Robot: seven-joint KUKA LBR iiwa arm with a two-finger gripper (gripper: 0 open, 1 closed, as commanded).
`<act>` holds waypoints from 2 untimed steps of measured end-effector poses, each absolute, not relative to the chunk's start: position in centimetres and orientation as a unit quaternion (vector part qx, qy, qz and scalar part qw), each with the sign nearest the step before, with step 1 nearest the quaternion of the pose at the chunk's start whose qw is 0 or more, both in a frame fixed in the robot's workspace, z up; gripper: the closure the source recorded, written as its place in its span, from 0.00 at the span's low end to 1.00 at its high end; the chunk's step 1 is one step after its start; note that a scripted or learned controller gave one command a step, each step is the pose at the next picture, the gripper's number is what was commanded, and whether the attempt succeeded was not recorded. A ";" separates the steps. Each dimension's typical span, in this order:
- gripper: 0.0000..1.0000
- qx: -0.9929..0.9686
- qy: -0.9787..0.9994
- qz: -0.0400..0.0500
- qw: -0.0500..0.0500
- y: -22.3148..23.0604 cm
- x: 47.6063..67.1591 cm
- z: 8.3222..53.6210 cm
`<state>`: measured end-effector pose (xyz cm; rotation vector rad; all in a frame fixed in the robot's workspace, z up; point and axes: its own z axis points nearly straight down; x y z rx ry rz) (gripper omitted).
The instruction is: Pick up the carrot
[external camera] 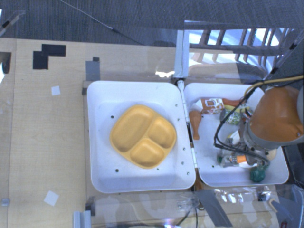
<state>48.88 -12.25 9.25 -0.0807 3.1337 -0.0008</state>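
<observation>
Kuka arm with orange band (280,115) reaching down into the right white bin (209,175); its pincer (240,159) is hidden beneath the wrist — whether spread or pressed together cannot be told. The carrot (194,123) lies left of the pincer, by the bin's left wall. A dark green object (258,174) sits just right of it; farther left, a yellow divided plate (143,136) occupies the left bin (99,127).

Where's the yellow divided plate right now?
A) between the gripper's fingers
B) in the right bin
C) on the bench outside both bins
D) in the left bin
D: the yellow divided plate lies flat in the middle of the left bin, while the arm is over the right bin, well apart from it.
</observation>
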 end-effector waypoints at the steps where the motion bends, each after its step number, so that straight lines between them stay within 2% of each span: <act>1: 1.00 -0.155 0.988 -0.001 0.005 -12.5 49.7 11.8; 2: 1.00 -0.370 0.929 -0.001 0.003 -16.0 50.1 12.9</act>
